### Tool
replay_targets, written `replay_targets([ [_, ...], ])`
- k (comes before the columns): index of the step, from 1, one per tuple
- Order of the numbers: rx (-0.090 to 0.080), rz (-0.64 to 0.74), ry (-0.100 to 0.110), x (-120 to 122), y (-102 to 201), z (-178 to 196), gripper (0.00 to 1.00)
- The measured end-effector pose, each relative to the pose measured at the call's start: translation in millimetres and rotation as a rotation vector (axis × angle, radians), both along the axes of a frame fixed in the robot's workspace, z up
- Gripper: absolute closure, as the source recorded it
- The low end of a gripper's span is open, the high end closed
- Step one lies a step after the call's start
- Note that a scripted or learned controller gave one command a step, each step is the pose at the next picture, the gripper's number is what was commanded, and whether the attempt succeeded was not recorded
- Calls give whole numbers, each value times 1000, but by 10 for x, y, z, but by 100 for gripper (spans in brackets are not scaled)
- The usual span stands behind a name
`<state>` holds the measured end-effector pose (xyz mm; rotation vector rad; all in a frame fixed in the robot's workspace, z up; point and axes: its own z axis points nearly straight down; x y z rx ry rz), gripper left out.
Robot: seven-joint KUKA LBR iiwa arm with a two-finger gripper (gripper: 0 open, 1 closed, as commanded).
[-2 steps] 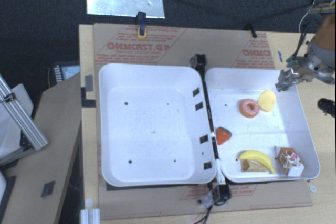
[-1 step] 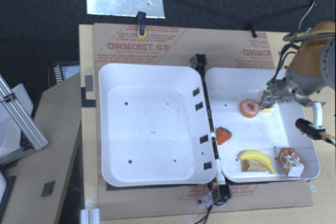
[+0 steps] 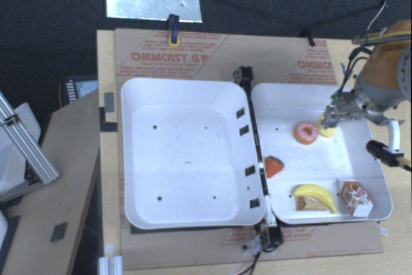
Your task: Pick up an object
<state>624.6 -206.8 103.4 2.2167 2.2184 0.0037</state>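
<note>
End effector [image 3: 332, 118] is hovering low in right bin [image 3: 373, 164], just beside donut [image 3: 306, 132], over a pale yellow object [image 3: 327, 131]. Strawberry [image 3: 273, 166], banana [image 3: 315, 194], bread slice [image 3: 309, 204], small box [image 3: 356, 198] are lying nearer the front. Left bin [image 3: 187, 151] is sitting alongside.

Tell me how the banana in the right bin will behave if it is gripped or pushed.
The banana lies curved and partly on a tan slice, so a push would probably pivot it. It looks like a smooth toy, likely light and stiff, possibly slippery.
</note>
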Motion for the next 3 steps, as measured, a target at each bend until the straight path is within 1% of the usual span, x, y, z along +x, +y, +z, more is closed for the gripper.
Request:
replay_targets([
  [3,-3,0,-10,31,-3,331,100],
])
